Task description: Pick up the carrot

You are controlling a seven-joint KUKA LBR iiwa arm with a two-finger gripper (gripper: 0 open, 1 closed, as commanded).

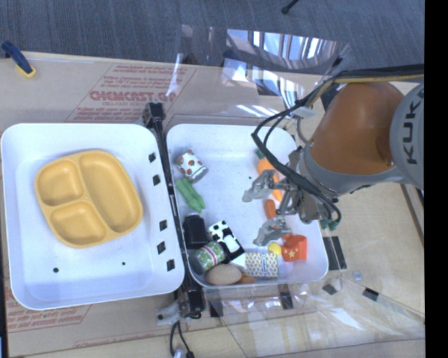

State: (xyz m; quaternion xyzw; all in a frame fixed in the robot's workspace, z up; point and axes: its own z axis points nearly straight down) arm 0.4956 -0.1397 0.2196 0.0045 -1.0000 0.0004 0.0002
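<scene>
I see the gripper [270, 209] with fingers spread open around the carrot [269, 207] in the right bin [231, 136]. I fear the round carrot slips out sideways if they close off-centre.

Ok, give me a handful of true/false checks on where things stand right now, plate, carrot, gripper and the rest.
1. The yellow plate lies in the left bin. True.
2. The gripper is over the left bin. False: it is over the right bin.
3. The carrot is on the plate. False: it lies in the right bin, close by the gripper.
4. The carrot is lifted clear of the bin. False: it sits low in the bin, and no lift shows.
5. The green pod lies in the right bin near its left wall. True.
6. The red block lies in the right bin's near right corner. True.
</scene>
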